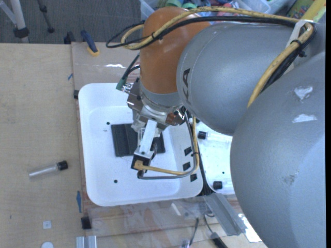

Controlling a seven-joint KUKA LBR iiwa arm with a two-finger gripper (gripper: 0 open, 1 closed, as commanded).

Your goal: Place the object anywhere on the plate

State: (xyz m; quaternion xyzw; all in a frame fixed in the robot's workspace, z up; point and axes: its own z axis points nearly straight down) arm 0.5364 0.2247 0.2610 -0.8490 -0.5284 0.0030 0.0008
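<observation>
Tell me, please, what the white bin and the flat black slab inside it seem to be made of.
White bin: probably moulded plastic, smooth and slightly glossy, judging by its rounded corners and soft shine. Black slab: flat, matte, without shine; perhaps rubber or plastic, but the look leaves it open.

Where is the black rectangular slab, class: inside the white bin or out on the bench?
Inside. The black slab lies flat on the floor of the left white bin, within its rim; the arm hides its right edge.
</observation>
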